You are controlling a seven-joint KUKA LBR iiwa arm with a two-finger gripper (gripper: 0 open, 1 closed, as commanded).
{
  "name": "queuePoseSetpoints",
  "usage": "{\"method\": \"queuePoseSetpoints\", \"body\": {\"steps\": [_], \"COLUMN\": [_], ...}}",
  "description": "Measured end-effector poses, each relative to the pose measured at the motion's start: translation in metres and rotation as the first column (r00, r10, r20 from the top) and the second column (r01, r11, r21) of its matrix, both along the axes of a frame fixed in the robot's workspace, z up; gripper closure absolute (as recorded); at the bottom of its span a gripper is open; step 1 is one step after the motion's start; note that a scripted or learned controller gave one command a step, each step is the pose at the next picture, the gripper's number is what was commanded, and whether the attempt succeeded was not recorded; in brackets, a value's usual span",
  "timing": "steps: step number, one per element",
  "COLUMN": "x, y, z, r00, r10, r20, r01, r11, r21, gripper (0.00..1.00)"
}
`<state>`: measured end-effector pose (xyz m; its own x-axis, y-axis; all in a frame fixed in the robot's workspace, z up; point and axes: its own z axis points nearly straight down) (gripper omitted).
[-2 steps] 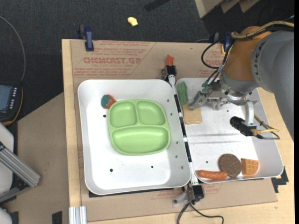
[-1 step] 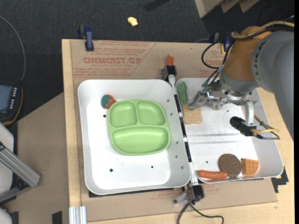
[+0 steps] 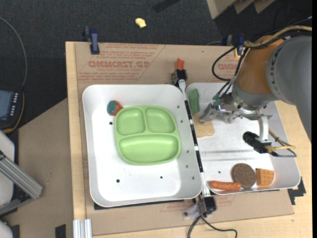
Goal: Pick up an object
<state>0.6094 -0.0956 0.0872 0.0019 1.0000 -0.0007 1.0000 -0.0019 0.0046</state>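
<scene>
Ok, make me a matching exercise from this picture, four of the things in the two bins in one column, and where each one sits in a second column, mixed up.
Things:
1. green divided plate
2. brown round cookie
3. sausage
4. green pickle

Places:
A. right bin, far left corner, along the divider
B. middle of the left bin
C. right bin, near edge, just left of the cookie
D. right bin, near edge, between the sausage and the waffle

Pairs: 1-B, 2-D, 3-C, 4-A

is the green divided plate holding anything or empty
Empty. All three compartments of the green plate show bare green; the small ball lies outside its rim.
</scene>
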Motion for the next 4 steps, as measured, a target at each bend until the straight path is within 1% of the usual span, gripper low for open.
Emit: {"method": "queuePoseSetpoints", "body": {"steps": [1, 2, 3, 4], "x": [-0.022, 0.011, 0.058, 0.056], "y": [-0.006, -0.054, -0.066, -0.067], "z": [0.0, -0.001, -0.002, 0.009], "r00": [1.0, 1.0, 1.0, 1.0], "r10": [0.0, 0.0, 0.002, 0.001], "r20": [0.001, 0.002, -0.012, -0.013], "r01": [0.0, 0.0, -0.002, -0.001], "r11": [1.0, 1.0, 1.0, 1.0], "r21": [0.001, -0.001, 0.0, -0.001], "gripper": [0.0, 0.0, 0.0, 1.0]}}
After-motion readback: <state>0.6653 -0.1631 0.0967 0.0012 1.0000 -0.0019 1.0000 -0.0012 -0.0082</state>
